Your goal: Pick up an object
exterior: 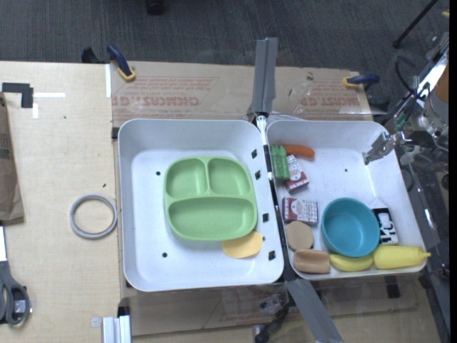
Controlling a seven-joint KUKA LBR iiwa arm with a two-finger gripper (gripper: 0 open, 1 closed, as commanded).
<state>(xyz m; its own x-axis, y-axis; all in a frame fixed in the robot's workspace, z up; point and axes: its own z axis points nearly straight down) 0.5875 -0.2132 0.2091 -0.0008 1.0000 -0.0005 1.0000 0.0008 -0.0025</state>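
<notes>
In the right bin [335, 143] lie an orange carrot [298, 150], a green packet [280, 164], a small red box [296, 183], a red-and-white carton [300, 210], a tan round piece [300, 234], a bread roll [311, 261], a banana [351, 264], a yellow bottle [400, 256], a blue bowl [350, 226] and a black-and-white card [384, 225]. The left bin [139, 191] holds a green divided plate [211, 199] with a yellow flat piece [241, 246] at its near edge. My gripper [378, 147] hangs over the right bin's far right side, apart from all objects and with nothing in it.
A grey tape ring [93, 215] lies on the bench left of the bins, with scissors [13, 302] at the near left edge and a brown bag [8, 170] further back. A grey post [264, 77] rises between the bins. Clamps [121, 61] grip the cardboard behind.
</notes>
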